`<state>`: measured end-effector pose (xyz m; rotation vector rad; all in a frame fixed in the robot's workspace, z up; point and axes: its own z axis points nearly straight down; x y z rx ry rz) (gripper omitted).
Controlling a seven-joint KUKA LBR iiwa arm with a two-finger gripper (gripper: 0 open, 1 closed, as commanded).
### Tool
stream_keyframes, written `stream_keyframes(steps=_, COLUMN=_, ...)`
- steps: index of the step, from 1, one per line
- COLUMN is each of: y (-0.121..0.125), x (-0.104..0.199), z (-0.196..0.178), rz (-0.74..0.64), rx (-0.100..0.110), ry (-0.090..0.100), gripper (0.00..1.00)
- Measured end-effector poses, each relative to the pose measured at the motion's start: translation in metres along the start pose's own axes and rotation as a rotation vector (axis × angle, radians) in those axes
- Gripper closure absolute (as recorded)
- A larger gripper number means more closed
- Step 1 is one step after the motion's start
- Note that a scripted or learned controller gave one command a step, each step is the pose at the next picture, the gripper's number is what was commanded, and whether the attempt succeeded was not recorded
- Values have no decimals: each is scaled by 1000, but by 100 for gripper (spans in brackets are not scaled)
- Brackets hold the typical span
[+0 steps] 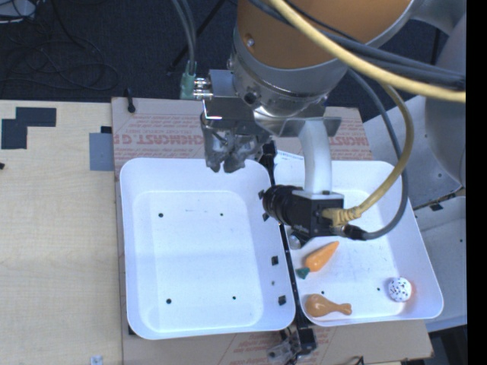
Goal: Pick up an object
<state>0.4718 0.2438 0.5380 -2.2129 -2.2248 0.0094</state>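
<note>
Three objects lie in the right bin (423,258). An orange toy carrot (321,255) with a green tip rests near the bin's middle. At the front edge is a tan pear-shaped toy (327,306). A white ball with dark dots (399,288) sits at the front right. My gripper (230,155) hangs over the back rim of the left bin (137,204), well to the left of and behind all three. I see nothing in the gripper.
The big grey and orange arm body covers the back of the right bin. A black unit (303,207) with a yellow cable (380,188) hangs just behind the carrot. A black divider (288,272) runs between the bins. Cardboard lies under both bins.
</note>
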Motion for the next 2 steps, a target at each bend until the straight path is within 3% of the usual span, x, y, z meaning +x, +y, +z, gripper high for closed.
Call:
stream_keyframes(steps=1, y=4, x=0, z=1, rz=2, rx=-2, ry=-1, gripper=0)
stream_keyframes(steps=2, y=4, x=1, z=-9, rz=-2, rx=2, ry=-3, gripper=100)
